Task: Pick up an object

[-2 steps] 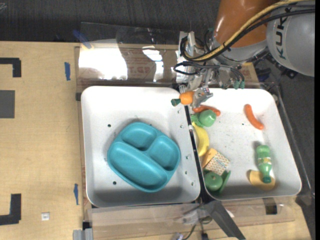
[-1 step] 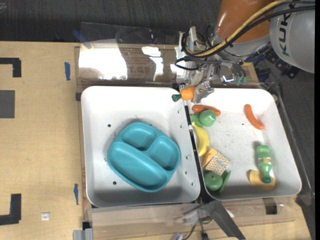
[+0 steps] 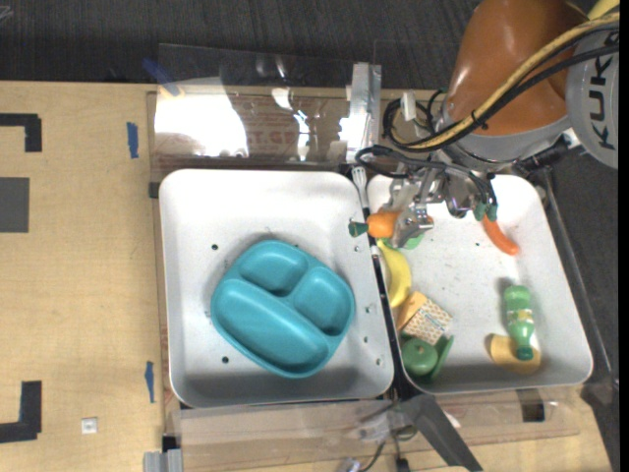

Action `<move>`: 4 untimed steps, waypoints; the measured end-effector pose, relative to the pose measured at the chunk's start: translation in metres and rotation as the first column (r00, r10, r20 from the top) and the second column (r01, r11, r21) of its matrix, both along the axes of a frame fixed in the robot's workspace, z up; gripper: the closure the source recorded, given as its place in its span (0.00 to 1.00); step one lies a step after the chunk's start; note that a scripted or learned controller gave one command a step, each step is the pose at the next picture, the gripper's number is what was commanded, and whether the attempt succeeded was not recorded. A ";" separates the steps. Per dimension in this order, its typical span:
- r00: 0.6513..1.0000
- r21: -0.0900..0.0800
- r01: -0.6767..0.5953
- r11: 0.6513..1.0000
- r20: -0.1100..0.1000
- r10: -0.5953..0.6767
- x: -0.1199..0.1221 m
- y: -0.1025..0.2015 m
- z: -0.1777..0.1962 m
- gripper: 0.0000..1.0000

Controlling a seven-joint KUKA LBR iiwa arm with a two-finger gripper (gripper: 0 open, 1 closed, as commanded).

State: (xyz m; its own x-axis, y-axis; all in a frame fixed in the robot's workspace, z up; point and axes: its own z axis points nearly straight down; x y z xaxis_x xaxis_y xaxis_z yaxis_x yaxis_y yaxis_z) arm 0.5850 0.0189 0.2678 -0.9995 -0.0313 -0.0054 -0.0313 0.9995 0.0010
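The banana (image 3: 397, 273), just below the gripper (image 3: 418, 214) in the right bin (image 3: 560, 264), looks light and smooth; we'd grasp mid-curve. We cannot tell the gripper's state.

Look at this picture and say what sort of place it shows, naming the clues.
Probably a robot lab bench set up for grasping trials. A grey and orange arm reaches over two white bins; one holds a teal tray, the other toy food such as a banana and a carrot.
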 end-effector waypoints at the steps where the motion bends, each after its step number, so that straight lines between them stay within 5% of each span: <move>1: 0.973 -0.004 -0.231 0.973 0.007 0.231 0.028 -0.071 0.054 1.00; 2: 0.968 0.001 -0.250 0.968 -0.005 0.250 0.054 -0.055 -0.019 1.00; 3: 0.990 -0.001 -0.140 0.990 0.006 0.140 0.083 -0.052 0.011 1.00; 4: 0.962 -0.001 -0.273 0.962 0.001 0.273 0.064 -0.018 0.002 1.00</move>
State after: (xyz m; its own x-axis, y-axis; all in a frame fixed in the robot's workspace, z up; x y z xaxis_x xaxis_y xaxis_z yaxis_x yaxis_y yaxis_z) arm 0.6494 0.0005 0.2702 -0.9528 -0.3034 -0.0062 -0.3034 0.9529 0.0000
